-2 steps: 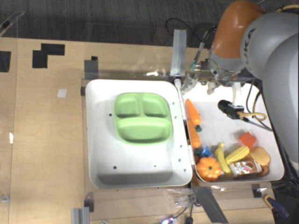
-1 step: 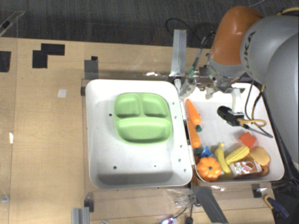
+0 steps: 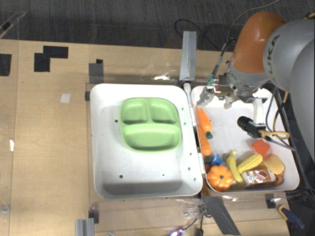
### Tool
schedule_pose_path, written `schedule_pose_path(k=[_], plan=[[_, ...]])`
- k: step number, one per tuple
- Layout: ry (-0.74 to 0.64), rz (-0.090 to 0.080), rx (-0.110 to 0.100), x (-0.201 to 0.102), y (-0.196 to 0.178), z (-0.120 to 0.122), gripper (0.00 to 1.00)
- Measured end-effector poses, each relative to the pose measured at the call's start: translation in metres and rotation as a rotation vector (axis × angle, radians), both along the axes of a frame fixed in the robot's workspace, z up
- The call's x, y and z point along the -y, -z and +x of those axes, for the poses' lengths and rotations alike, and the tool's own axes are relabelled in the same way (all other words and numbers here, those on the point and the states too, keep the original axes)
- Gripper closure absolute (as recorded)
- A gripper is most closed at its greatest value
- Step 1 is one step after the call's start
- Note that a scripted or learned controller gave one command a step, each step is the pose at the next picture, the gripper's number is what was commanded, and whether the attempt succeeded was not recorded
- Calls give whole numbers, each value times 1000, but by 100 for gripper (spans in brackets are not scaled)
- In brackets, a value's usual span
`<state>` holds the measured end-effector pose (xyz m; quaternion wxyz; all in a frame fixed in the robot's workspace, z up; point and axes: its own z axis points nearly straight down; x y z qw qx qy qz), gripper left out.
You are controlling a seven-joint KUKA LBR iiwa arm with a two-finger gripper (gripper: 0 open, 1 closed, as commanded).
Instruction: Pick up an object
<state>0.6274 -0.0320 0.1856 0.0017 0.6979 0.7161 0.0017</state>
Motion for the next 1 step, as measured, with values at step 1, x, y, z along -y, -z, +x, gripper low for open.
schedule_pose_path(k=[1], plan=[[-10, 0, 0, 0, 0, -2, 0]])
